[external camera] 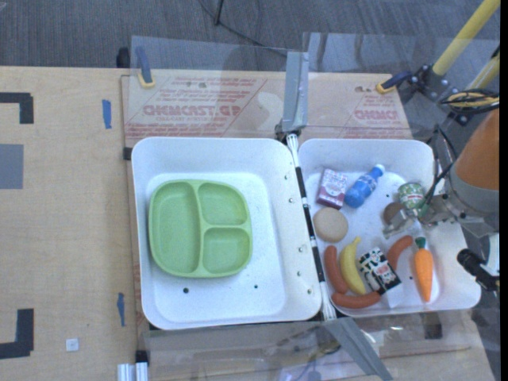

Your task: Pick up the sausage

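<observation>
pincer (403, 219): we see it low in the right bin, fingers pointing left. We can't tell whether it has anything in its grip.
arm (480, 165): orange band at the right edge, just right of the pincer.
sausage (332, 267): red-orange, lying lengthways, below-left of the pincer and apart from it, against the bin's left wall. We see a second one (356, 299) further below along the front wall, and a third reddish one (399, 250) just below the pincer, partly hidden.
banana (350, 264): between the left sausage and the carton, below-left of the pincer.
black-and-white carton (378, 270): below the pincer, just left of the third sausage.
carrot (423, 270): below and slightly right of the pincer, green top towards it, tip pointing away.
round beige item (331, 225): left of the pincer, level with it.
blue bottle (363, 186): up-left of the pincer, tilted, cap to the upper right.
pink packet (333, 187): left of the bottle, touching or just beside it.
greenish round thing (410, 195): right at the pincer, just above it; too blurred for us to name.
right bin (381, 151): holds everything above.
left bin (159, 153): well left of the pincer, holds a green divided plate (201, 228).
worktop (55, 213): pale wood, further left.
</observation>
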Controlling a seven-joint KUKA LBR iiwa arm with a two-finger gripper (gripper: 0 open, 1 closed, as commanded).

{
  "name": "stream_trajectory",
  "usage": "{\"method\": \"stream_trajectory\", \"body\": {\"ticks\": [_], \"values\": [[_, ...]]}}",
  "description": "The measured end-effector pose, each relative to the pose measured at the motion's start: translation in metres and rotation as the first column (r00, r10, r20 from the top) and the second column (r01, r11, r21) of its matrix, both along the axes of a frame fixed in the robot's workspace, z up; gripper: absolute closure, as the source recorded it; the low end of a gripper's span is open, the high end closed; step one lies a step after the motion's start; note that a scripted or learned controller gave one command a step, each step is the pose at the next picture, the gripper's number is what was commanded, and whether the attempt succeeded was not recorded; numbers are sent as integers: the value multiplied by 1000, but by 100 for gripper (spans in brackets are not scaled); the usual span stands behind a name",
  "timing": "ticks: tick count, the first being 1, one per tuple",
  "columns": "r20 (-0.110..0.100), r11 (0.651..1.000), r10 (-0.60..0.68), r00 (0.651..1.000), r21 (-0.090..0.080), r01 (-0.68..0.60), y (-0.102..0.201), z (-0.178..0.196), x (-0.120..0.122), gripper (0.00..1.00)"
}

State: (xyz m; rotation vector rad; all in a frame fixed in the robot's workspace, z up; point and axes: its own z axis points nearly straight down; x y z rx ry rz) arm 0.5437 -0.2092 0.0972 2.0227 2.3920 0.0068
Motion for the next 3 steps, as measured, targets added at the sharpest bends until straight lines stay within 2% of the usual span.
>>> {"method": "stream_trajectory", "body": {"ticks": [1,2,3], "values": [[-6,999,43,999,15,-43,-4,-11,-24,0],[-1,999,38,999,7,-38,-9,0,-24,100],[-7,980,199,980,1,-199,37,118,1,100]]}}
